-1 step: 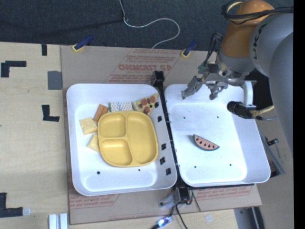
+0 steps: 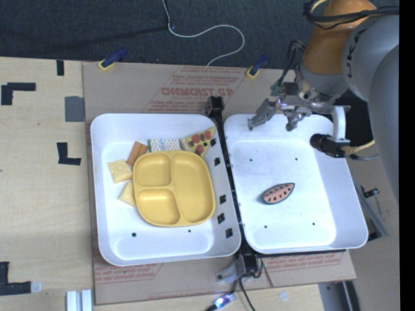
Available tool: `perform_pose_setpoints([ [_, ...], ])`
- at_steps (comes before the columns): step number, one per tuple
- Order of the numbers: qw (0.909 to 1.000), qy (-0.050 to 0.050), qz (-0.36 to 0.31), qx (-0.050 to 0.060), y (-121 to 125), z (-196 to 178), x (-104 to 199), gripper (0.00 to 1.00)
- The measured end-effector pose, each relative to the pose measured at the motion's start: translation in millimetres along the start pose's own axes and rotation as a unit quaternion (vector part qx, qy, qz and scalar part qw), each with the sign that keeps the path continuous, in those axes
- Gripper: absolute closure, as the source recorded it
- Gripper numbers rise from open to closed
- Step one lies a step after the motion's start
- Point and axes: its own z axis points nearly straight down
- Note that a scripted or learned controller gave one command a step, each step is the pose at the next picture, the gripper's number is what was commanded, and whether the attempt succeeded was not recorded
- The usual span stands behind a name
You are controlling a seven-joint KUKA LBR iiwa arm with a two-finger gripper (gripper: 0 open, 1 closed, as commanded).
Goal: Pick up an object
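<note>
A small pinkish oval piece with dark spots, like a watermelon slice, lies flat on the floor of the right bin. My gripper hangs over the far edge of that bin, well above and behind the slice. Its two fingers are spread apart with nothing between them. In the left bin a yellow divided plate rests on the floor, with several small flat toy foods tucked behind it: a cracker, a brown piece and a pizza-like slice.
The two bins meet at a raised black-clipped divider. A white cable loops on the dark surface behind the cardboard. The arm's grey body and orange band occupy the upper right.
</note>
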Motion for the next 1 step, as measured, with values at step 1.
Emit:
perform_pose_setpoints([
  [1,1.0000,-0.001,0.000,0.003,5.6,62.3,1.2,0.00],
])
